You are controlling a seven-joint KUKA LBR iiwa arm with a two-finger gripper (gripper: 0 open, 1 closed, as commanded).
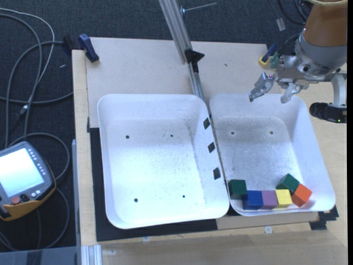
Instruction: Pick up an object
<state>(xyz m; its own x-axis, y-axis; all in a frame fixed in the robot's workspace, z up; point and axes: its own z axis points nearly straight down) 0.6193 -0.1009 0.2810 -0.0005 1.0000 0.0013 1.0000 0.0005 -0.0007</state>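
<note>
Blocks: six in a row along right bin's [309,126] near edge. Dark green [237,188], blue [253,199], purple [269,198], yellow [283,197], orange [301,194], a second green [288,181] just behind. Gripper [272,91] hangs above bin's far edge, fingers spread, pinching nothing. Step looks like approach; next move calls for travel to near edge, then descent onto one block. Left bin [110,148] holds no blocks.
</note>
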